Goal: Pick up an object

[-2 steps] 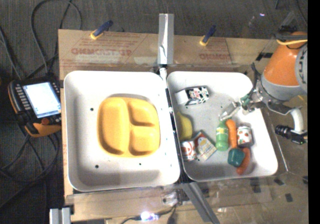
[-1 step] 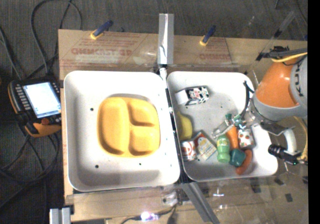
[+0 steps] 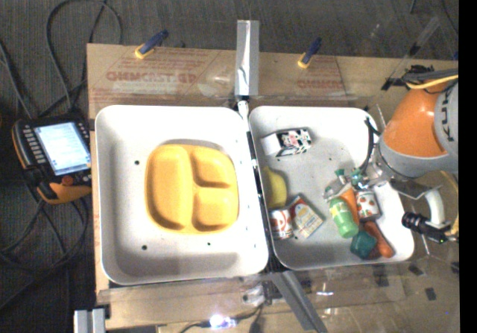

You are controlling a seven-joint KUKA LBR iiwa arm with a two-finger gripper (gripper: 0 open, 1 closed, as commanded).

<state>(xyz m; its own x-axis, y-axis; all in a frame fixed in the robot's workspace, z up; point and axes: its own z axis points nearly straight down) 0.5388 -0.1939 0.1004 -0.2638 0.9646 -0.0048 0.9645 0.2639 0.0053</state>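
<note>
The right bin (image 3: 328, 130) holds several small items. A black, white and red box (image 3: 293, 141) lies near its far side. A yellow ball (image 3: 275, 188) sits at its left wall, with a red and white can (image 3: 281, 223) and a small packet (image 3: 306, 218) below it. A green bottle (image 3: 343, 217), an orange piece (image 3: 349, 197), a red and white carton (image 3: 367, 205), a teal object (image 3: 364, 243) and an orange item (image 3: 384, 249) crowd the near right corner. My gripper (image 3: 358, 179) is low over this cluster, just above the carton and the orange piece.
The left bin (image 3: 119, 138) carries a yellow divided tray (image 3: 194, 186). The arm's orange band (image 3: 417, 127) hangs over the right bin's right rim. A tablet (image 3: 58, 147) lies left of the bench. Two clamps (image 3: 151, 43) hold cardboard at the back.
</note>
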